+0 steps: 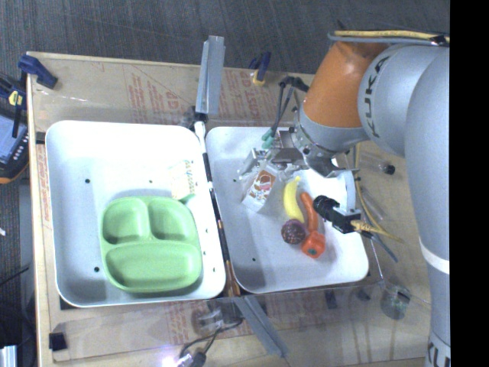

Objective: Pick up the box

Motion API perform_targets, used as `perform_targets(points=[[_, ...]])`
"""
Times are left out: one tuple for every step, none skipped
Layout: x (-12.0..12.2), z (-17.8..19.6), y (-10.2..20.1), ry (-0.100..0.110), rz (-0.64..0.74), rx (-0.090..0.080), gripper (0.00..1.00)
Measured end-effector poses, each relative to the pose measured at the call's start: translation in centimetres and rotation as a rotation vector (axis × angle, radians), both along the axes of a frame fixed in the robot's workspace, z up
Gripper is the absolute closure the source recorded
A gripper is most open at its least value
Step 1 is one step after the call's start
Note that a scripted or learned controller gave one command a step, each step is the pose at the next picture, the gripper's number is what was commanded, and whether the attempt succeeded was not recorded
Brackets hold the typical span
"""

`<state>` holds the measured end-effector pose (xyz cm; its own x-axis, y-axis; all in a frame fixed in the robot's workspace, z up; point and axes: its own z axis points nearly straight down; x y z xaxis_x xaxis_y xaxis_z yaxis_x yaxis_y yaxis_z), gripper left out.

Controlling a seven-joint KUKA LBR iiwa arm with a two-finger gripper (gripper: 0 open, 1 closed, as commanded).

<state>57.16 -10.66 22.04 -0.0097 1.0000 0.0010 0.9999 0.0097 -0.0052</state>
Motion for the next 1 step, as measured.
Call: perform_targets(points=[[-0.81, 2.44, -7.37, -0.003, 0.007, -0.001, 0.0]])
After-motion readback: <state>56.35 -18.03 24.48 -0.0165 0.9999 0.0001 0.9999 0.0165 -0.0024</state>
